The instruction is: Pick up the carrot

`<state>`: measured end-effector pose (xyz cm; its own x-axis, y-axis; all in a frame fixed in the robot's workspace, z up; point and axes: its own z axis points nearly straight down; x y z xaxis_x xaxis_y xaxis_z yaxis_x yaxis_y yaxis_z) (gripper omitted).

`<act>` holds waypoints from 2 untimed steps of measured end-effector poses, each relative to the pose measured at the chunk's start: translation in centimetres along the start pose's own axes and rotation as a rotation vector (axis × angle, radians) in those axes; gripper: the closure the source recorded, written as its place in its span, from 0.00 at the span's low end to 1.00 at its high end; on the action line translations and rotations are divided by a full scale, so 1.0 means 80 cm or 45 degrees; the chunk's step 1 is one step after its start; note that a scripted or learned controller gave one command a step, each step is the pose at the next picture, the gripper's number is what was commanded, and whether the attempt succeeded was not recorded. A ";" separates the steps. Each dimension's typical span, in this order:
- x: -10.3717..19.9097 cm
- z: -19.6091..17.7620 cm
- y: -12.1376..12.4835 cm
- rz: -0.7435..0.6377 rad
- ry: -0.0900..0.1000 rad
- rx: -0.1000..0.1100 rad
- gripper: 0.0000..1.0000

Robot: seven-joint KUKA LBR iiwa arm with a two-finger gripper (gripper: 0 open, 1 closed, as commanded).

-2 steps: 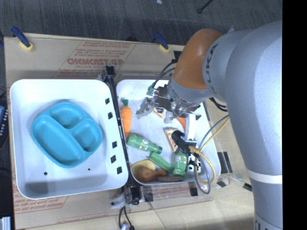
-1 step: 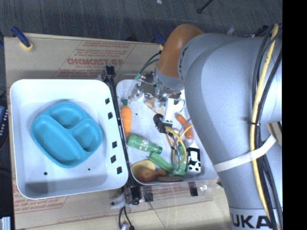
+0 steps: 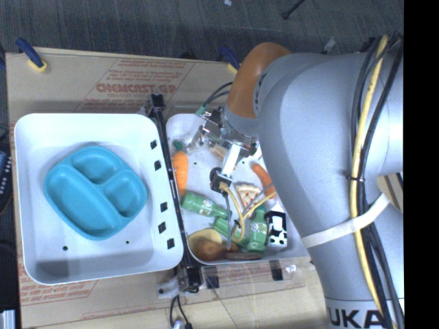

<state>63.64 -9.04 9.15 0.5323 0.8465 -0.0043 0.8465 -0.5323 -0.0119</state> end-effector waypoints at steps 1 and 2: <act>0.023 -0.133 0.017 0.151 0.012 -0.015 0.00; 0.007 0.006 0.012 0.007 0.000 0.006 0.00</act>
<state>64.77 -9.05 8.63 0.5367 0.8438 -0.0044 0.8436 -0.5367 -0.0169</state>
